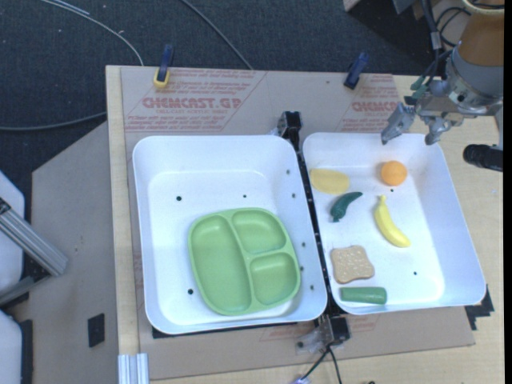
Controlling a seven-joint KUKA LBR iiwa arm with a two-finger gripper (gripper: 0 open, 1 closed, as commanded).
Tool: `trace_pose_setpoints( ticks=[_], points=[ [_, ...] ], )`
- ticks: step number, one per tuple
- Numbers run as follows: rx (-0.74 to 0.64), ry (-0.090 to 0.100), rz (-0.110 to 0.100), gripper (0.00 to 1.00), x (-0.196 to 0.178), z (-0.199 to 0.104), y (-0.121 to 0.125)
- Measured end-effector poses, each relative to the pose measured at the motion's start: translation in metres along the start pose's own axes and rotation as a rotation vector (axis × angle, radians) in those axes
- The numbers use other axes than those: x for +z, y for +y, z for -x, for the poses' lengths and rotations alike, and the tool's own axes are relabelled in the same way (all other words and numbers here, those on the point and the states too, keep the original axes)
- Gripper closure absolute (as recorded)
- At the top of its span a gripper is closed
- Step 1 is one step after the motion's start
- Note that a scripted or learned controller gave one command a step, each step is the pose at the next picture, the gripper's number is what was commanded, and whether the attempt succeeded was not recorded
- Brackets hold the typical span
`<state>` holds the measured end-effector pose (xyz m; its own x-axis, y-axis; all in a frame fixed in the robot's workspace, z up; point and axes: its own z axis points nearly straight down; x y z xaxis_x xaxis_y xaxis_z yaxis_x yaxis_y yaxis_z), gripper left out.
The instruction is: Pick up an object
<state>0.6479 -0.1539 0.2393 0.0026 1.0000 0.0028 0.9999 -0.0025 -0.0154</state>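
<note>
Pincer point(414, 133) hangs spread-fingered above the right bin's point(456, 214) far edge.

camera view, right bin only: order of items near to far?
Green cucumber → toast → banana → green pepper → yellow piece → orange, then the open claw over the bin's far rim.

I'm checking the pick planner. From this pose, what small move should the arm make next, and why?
Probably ease the gripper down and slightly toward the camera onto the orange. Its open fingers hang over the right bin's far rim holding nothing, and the orange lies nearest, apart from the banana.
</note>
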Motion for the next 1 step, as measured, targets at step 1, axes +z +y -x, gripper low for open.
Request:
trace_pose_setpoints(
  ticks=[1],
  points=[
    [-0.003,-0.002,0.014,0.0,-0.0081,-0.0004,0.0024]
  ],
)
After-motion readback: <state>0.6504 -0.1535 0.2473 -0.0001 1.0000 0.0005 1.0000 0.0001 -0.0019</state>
